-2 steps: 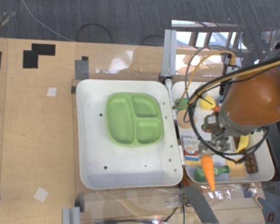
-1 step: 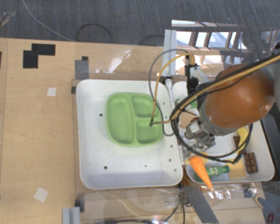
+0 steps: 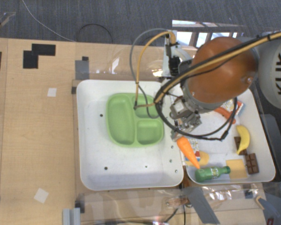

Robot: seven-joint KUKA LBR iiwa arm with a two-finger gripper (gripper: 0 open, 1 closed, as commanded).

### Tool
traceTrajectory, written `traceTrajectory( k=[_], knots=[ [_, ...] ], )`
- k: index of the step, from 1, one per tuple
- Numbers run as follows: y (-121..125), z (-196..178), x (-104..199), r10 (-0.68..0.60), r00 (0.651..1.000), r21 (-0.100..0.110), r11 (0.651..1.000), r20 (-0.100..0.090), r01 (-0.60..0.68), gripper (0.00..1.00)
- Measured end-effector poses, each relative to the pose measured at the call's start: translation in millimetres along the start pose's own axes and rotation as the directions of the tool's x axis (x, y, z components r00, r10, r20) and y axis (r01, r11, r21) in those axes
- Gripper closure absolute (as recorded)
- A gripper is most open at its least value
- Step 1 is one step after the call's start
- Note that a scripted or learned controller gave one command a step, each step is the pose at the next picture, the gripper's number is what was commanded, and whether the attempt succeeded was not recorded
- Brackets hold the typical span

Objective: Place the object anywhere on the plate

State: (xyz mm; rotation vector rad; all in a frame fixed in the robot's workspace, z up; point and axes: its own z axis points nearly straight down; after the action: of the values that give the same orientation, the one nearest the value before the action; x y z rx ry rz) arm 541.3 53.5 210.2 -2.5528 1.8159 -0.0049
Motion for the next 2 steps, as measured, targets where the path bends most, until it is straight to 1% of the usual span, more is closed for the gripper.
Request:
traceTrajectory(
  k=[1,2],
  knots=[
    [-38.3,-158.1,4.9,-0.167,0.986,0.006,0.986,-0.005,0.167,1.0],
    [-107.3,-57.1,-52.3,-0.211,0.977,-0.01,0.977,0.008,0.211,1.0]
  ],
)
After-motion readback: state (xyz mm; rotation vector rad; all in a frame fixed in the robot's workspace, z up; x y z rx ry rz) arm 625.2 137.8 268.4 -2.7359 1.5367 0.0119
